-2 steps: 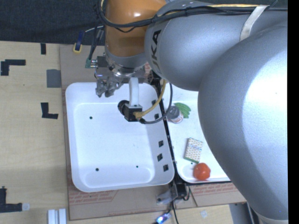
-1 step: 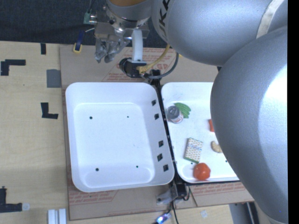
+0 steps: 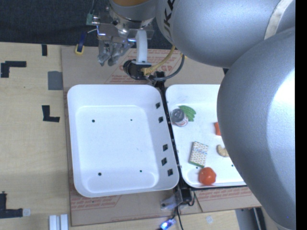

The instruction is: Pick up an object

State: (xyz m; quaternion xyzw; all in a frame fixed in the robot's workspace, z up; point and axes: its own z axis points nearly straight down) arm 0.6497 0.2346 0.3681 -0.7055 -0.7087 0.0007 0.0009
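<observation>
Cardboard [image 3: 86, 66] behind the left bin [image 3: 71, 96] lay under my gripper [image 3: 110, 56], clenched or released I couldn't tell, probably parked clear of the right bin [image 3: 194, 88] holding the can [image 3: 178, 117] and red ball [image 3: 207, 176].

We can read part of the brand lettering "KUKA" in black on the grey arm [image 3: 201, 23], near the top of the view, cut off so that only the "KA" end shows clearly. Red print runs along the edges of the cardboard sheet [image 3: 96, 202] under the bins, but it is too small for us to read. Nothing else legible shows.
</observation>
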